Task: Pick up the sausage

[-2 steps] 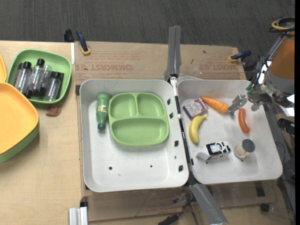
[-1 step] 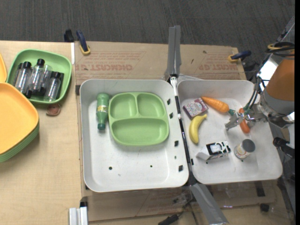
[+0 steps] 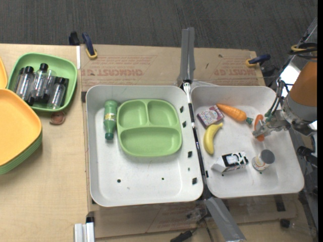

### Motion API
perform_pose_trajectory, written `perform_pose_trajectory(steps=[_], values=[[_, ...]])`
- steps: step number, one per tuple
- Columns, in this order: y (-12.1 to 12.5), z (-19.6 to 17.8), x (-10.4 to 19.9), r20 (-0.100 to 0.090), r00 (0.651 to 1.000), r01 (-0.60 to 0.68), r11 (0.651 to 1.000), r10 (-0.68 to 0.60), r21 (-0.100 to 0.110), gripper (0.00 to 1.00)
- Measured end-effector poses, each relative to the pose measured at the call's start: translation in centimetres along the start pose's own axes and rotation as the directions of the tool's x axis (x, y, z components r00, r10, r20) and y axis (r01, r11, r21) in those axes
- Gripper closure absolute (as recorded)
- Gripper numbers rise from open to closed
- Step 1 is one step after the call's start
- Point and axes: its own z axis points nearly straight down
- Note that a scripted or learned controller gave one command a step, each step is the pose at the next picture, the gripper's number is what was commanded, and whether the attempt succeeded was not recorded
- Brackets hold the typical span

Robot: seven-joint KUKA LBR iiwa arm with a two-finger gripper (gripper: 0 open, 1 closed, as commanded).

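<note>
Reaching in from the right, the grey arm (image 3: 303,102) with its orange band sets its end effector (image 3: 262,129) low over the right-hand bin (image 3: 282,185), near that bin's right wall. A small reddish-orange piece, the sausage (image 3: 259,121), sits right at the tips, upright and slightly tilted; the metal parts crowd against it, and whether it is truly pinched or only touched cannot be told at this size, nor how wide the end effector stands.

Sharing that bin, an orange carrot (image 3: 232,112) lies just left of the sausage, a small purple packet (image 3: 210,116) beside it, a banana (image 3: 211,137) below that, a black-and-white carton (image 3: 231,162) towards the front, and a little round cup (image 3: 262,160) near the carton.

The left-hand bin (image 3: 141,185) bears a green divided plate (image 3: 149,126) with a green bottle (image 3: 110,118) lying along its left side.

On the worktop (image 3: 45,195) to the far left rest a green tray of dark vials (image 3: 43,82) and stacked yellow plates (image 3: 15,130).
</note>
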Motion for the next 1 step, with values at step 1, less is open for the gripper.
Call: perform_pose_trajectory(steps=[1], values=[[5.44,-7.18,-0.04,0.005,0.972,-0.234,0.972,0.234,-0.003,1.00]])
